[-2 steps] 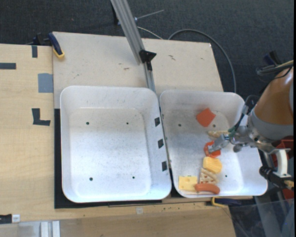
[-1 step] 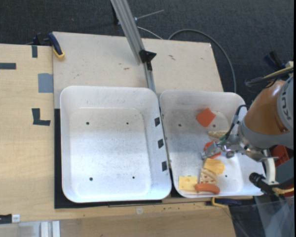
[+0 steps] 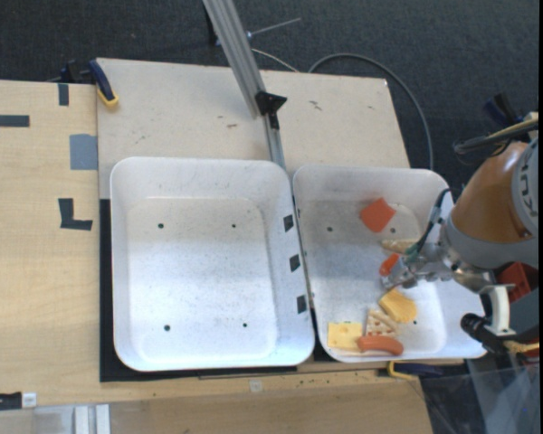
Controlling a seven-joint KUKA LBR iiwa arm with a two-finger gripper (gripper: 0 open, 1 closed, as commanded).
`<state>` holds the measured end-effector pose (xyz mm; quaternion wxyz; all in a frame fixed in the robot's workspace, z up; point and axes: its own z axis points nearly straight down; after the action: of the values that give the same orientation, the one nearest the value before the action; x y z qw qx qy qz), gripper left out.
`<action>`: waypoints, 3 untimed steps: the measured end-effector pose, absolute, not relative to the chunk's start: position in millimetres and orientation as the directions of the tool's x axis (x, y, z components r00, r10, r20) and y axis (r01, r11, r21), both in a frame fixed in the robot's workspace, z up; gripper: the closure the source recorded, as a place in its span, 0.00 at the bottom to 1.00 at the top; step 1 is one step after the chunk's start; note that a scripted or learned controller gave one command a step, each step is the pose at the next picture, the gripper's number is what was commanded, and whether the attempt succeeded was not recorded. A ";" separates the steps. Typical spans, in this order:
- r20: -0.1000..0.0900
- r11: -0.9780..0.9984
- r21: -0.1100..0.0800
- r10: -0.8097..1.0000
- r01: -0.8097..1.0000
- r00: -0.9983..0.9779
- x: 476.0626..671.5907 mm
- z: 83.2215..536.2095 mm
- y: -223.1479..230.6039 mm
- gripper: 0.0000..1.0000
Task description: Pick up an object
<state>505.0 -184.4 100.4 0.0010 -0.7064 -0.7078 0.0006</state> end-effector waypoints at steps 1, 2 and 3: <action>-0.001 0.001 0.002 1.000 1.000 -0.001 503.1 143.5 -179.7 1.00; -0.002 0.002 0.005 1.000 1.000 -0.002 512.4 202.8 -181.2 1.00; 0.000 0.001 0.001 1.000 1.000 -0.001 513.0 218.2 -180.8 1.00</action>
<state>513.0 -180.8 218.2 -0.0002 -0.7066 -0.7076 -0.0001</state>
